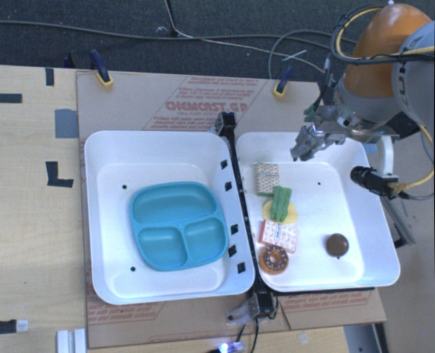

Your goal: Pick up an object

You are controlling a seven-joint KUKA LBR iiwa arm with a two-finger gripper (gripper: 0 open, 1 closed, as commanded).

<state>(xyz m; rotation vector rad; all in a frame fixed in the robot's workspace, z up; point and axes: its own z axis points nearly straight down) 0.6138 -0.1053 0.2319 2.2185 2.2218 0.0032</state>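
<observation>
Several small objects lie in the right bin [364,219]: a tan waffle-like square [267,176], a green piece [281,201] resting on a yellow disc [291,213], a red-and-white patterned packet [278,235], a brown glazed donut [274,259] and a dark brown round piece [337,245]. My gripper [304,148] hangs over the far edge of the right bin, above and to the right of the waffle square, with nothing visible between its fingers.
The left bin [103,160] holds a blue divided plate [179,223]. A black divider [234,190] runs between the bins. Cables [291,50] trail across the dark floor behind the bench. Two yellow clamps [103,78] hold the cardboard base.
</observation>
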